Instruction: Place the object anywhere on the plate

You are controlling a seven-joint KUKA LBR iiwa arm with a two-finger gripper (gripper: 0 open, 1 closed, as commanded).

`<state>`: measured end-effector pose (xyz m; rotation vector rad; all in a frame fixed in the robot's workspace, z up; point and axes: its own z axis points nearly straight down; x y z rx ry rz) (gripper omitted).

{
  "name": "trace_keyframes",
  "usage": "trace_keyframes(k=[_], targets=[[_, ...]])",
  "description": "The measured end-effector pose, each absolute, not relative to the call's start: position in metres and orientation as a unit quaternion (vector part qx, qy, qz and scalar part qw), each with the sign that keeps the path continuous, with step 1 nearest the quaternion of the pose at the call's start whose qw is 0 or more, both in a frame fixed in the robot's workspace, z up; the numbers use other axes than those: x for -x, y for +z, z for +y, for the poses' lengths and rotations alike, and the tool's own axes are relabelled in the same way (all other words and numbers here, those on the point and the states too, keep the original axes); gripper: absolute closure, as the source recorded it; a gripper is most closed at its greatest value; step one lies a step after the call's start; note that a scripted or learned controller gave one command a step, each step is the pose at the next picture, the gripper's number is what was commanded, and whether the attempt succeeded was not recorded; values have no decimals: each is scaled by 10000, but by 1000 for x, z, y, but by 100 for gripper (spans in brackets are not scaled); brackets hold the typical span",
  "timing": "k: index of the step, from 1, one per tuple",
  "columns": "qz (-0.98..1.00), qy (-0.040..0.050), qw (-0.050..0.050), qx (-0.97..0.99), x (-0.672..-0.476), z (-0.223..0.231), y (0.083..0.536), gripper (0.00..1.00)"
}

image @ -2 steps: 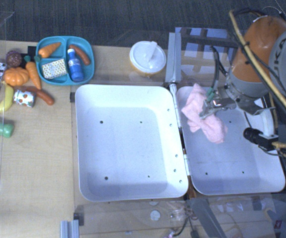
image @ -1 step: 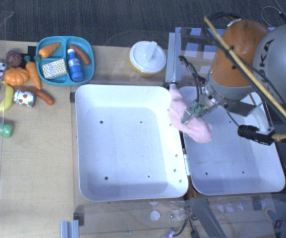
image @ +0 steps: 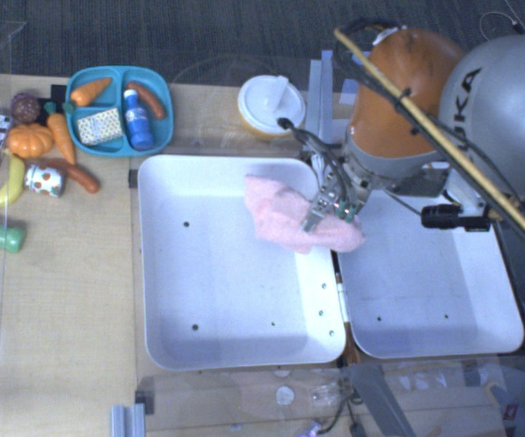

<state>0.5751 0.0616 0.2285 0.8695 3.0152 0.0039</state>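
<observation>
While the gripper (image: pixel 321 215) sits low over the pink cloth (image: pixel 291 218), I can't tell from where I stand how far it is parted, or whether any fabric is caught in it. It looks to be at the pick-up step, touching the cloth where it lies crumpled in the left bin (image: pixel 198 280), draped over the edge shared with the right bin (image: pixel 444 289). Next it needs a firm pinch, a lift, and a carry to the blue plate (image: pixel 157 89) beyond the bins.
</observation>
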Motion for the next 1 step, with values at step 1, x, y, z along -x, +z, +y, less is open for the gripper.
trace_keyframes(k=[1], targets=[[9968, 16, 32, -793, -579, 119, 236, 100]])
